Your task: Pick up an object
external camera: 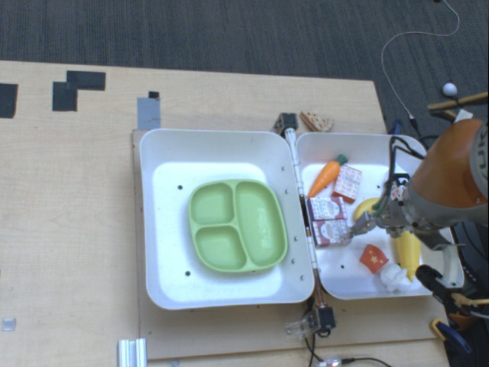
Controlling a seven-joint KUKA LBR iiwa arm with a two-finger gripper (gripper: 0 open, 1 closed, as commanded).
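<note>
**Operator:** I have the arm reaching in from the right, over the right bin (359, 285). The gripper (359, 224) hangs low at the bin's left-centre, right by the patterned packets (328, 219). I cannot tell whether the jaws are released or clenched; they are too small and blurred against the clutter.

**Supervisor:** Is anything lifted yet?

**Operator:** Not that I can see. Nothing shows between the jaws, so I judge the pick as not yet done. Every candidate lies in the bin: the carrot (325, 176) at the far left, a red-and-white packet (348, 182) just beside it, the patterned packets under the gripper's tip, a banana (407, 252) to the right partly under the wrist, a small red piece (373, 258) nearer to us, and something white (393, 278) at the near edge.

**Supervisor:** And the left bin?

**Operator:** The left bin (164, 228) holds a green divided plate (238, 225) and I see nothing else in it. Both bins sit on the wooden surface (69, 228).

**Supervisor:** So what is left?

**Operator:** By my reading, the approach looks about complete. Closing on an object, most likely a packet, and raising it clear remain.
</note>
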